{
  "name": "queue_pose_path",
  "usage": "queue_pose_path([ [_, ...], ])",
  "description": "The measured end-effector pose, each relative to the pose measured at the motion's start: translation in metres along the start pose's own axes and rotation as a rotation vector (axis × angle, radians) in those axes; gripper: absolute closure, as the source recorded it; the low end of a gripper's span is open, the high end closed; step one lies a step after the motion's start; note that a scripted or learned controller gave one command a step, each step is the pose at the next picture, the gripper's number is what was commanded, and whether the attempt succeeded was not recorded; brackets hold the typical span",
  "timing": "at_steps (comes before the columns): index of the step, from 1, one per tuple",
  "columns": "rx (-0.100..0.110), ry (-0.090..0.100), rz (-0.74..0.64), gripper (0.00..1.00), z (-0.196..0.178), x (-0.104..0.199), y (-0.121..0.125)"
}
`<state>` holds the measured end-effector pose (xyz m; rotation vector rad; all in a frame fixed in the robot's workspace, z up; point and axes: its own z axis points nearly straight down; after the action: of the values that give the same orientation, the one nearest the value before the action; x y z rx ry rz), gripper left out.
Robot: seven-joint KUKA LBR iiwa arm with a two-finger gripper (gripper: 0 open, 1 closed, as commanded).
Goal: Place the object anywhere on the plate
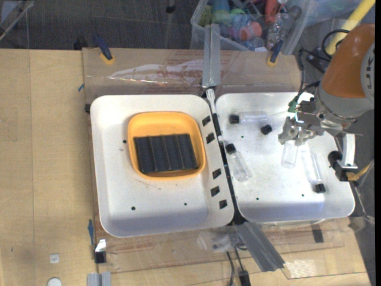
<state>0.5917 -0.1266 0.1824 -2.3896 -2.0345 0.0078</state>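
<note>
A grey KUKA arm with an orange band (351, 58) reached in from the right over two shallow white bins, its gripper (296, 131) poised above the right bin (280, 204). Whether the claw was released or clenched could not be told from the fixed overhead camera. Several clear plastic tubes with dark caps lay scattered on that bin's floor: one (290, 154) directly under the gripper, its long axis running roughly up and down the frame; a second (314, 170) just to its right, slanting down toward a black cap; a third (236, 162) near the divider between the bins; and a fourth (250, 118) lying crosswise near the far wall. The yellow plate (136, 130), carrying a dark ribbed insert (166, 152), sat in the left bin (119, 207), well apart from the claw and to its left in the frame. Any transfer would likely have to carry a tube across the divider, and the nearest candidate appeared to be the tube below the gripper.
</note>
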Motion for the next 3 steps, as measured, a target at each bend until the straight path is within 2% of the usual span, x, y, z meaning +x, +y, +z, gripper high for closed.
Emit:
queue_pose_path([
  [1,-0.005,0.000,-0.103,1.00,-0.021,0.027,0.011],
  [2,-0.006,0.000,-0.335,1.00,-0.023,0.052,0.029],
  [3,-0.007,-0.001,-0.567,1.00,-0.021,0.086,0.062],
])
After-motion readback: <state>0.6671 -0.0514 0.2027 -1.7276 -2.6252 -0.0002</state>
